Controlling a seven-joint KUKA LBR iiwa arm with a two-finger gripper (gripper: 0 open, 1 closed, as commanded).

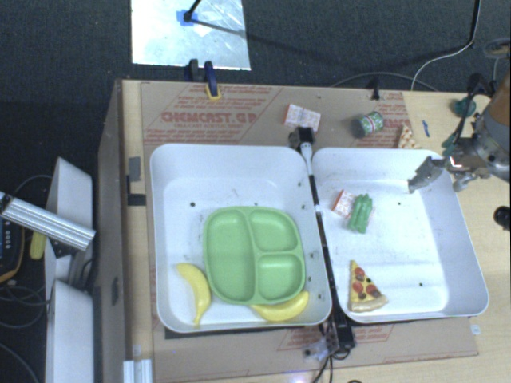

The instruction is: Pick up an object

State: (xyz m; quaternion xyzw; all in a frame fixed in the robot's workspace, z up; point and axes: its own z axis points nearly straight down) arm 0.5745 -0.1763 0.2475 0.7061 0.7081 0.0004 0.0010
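The tool (437, 171) hangs over the right bin's (463, 246) far right corner w/ nothing in it; can't tell if it's open or closed. In that bin, a green bottle (360, 213) lies beside a small red packet (342, 203), w/ a pizza slice (365, 286) nearer the front. The left bin (172, 214) holds a green tray (254, 254) & two bananas (196, 291).
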